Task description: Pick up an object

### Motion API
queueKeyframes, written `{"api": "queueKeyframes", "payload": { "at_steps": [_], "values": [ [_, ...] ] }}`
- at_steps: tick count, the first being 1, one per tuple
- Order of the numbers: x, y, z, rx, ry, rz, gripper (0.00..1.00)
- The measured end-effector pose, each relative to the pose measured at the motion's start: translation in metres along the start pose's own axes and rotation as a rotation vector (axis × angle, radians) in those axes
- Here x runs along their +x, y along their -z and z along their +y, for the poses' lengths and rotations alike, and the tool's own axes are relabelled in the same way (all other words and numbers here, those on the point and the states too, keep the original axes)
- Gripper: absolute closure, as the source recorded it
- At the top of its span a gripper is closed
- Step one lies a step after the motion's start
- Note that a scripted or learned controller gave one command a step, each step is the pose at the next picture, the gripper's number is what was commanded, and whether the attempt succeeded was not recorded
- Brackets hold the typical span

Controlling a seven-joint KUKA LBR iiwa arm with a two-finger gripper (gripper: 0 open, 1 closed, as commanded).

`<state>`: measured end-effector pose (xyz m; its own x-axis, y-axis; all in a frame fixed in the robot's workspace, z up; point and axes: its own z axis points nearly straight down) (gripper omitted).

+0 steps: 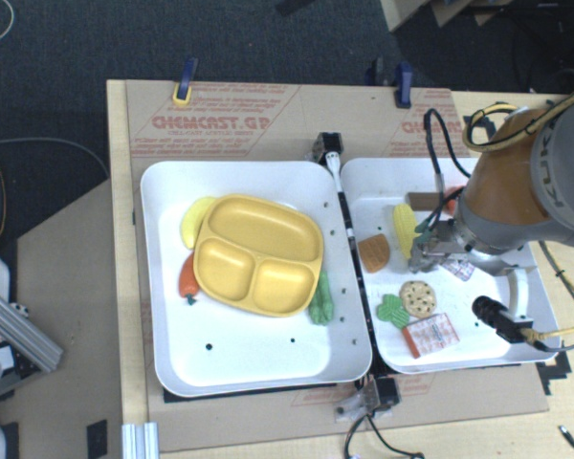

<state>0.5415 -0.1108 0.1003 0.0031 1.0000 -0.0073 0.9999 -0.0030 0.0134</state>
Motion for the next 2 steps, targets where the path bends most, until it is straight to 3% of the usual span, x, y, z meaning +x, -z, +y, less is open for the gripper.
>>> {"api": "queueKeyframes", "payload": {
  "at_steps": [1,2],
  "values": [
    [0.001,0.057,0.012,0.007,0.004,0.006,1.00],
    [-0.001,0.119,0.008,0.007,0.004,0.006,1.00]
  ]
}}
